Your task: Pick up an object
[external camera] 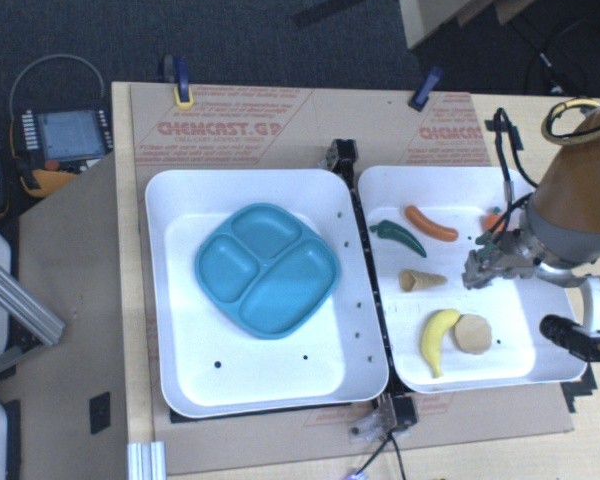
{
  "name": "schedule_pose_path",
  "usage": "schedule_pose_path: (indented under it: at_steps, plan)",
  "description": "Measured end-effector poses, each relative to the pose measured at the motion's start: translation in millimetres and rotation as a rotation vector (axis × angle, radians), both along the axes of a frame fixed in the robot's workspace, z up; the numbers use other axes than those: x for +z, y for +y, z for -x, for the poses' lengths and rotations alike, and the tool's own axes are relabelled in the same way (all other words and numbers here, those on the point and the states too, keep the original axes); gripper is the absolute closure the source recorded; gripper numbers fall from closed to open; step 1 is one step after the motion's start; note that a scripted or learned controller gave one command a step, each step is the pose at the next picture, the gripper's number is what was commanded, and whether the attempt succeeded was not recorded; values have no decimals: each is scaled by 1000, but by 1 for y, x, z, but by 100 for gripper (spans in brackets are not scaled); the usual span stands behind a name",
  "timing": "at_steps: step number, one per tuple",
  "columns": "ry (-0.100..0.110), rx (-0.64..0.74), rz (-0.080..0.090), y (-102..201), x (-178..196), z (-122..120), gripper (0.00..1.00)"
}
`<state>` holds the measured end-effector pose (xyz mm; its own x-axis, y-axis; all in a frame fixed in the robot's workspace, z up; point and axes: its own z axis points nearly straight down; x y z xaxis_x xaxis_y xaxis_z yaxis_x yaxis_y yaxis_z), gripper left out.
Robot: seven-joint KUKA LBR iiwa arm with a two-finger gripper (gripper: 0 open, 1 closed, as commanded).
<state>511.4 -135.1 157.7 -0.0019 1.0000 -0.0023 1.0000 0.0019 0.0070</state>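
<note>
Two shallow white bins sit side by side on the bench: the left bin [180,358] holds one blue three-compartment plastic plate [268,268], and the right bin [420,180] holds five small toy foods. Counted, these are one orange-red sausage [432,223], one dark green chili pepper [398,235], one tan cone [421,280], one yellow banana [438,338] and one round beige biscuit-like disc [473,334] touching the banana's upper end. The grey two-finger gripper [485,266] hangs right of centre in the right bin, just right of the cone; whether its claw is apart or together cannot be told. All five pieces look light, rigid and smooth, so likely slippery. The cone lies nearest and would probably be best pinched across its thicker end; the banana across its mid-curve.
</note>
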Motion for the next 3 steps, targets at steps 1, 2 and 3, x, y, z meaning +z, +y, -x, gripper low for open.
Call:
schedule_pose_path:
  at_steps: [1,2,3]
  plan:
    - [1,0,0,3,44,2,100]
    - [1,-1,0,1,87,-2,100]
    - [7,5,-5,58,93,2,100]
